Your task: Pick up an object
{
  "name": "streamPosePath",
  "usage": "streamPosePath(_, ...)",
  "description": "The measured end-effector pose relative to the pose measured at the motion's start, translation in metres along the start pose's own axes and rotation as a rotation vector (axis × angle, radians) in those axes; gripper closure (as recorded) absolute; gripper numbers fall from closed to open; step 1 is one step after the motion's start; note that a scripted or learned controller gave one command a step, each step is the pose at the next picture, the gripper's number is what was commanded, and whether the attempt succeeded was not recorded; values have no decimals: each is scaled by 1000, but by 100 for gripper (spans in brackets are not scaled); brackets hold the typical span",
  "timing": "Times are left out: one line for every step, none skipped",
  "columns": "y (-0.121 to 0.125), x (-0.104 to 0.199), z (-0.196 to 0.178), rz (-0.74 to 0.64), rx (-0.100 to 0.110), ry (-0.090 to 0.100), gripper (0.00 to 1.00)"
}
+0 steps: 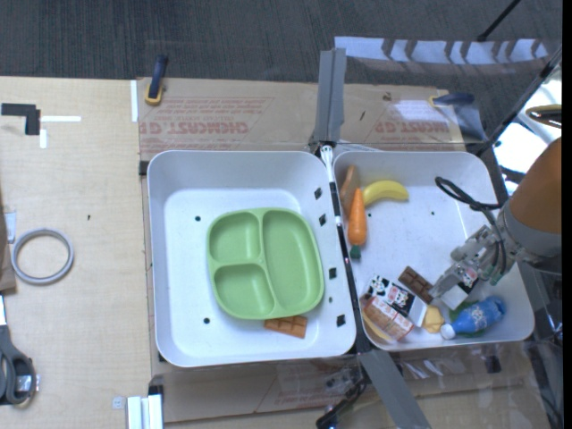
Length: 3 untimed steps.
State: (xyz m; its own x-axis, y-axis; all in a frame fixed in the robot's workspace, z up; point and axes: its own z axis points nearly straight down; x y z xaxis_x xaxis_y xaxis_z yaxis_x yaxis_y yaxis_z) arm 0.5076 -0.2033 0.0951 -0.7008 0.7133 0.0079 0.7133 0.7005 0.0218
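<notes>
Down in the right bin's point(420, 164) near right corner, the end effector point(465, 275) hangs over clutter, grip state impossible to tell, with the blue bottle point(474, 317) just nearer, lying left-right.

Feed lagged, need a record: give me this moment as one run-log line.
task: pick up an object | tool: low in right bin, above blue bottle | nothing seen held | green tray: left bin
</notes>
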Motion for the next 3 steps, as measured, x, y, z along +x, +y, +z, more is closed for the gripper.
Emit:
streamPosePath(26, 29, 2, 100, 18, -12, 0)
streamPosePath(101, 50, 4, 322, 17, -14, 0)
streamPosePath(171, -32, 6, 200, 47, 9, 0)
